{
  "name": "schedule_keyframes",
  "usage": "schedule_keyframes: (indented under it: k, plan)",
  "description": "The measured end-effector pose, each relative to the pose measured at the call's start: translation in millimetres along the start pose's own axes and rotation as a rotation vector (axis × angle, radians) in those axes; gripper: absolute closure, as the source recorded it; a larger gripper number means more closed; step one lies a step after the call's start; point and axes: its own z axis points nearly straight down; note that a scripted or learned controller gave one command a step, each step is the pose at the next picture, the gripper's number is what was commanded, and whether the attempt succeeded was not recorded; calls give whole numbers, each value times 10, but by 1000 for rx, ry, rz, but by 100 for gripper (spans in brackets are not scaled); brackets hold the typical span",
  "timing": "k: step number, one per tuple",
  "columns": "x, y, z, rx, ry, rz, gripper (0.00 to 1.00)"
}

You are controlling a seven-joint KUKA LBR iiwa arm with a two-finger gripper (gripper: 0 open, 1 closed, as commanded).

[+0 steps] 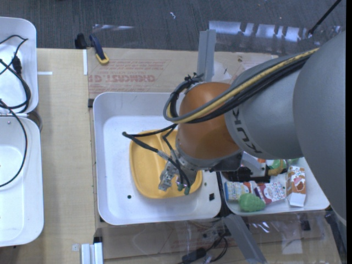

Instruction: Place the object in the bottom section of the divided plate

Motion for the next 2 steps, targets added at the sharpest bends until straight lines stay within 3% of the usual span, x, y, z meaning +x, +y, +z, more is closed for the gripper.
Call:
schedule_keyframes:
  k: [1,2]
  plan:
    - [0,1,-1,0,0,-1,0]
    - [-197,-448,599,-2,-2,-85,0]
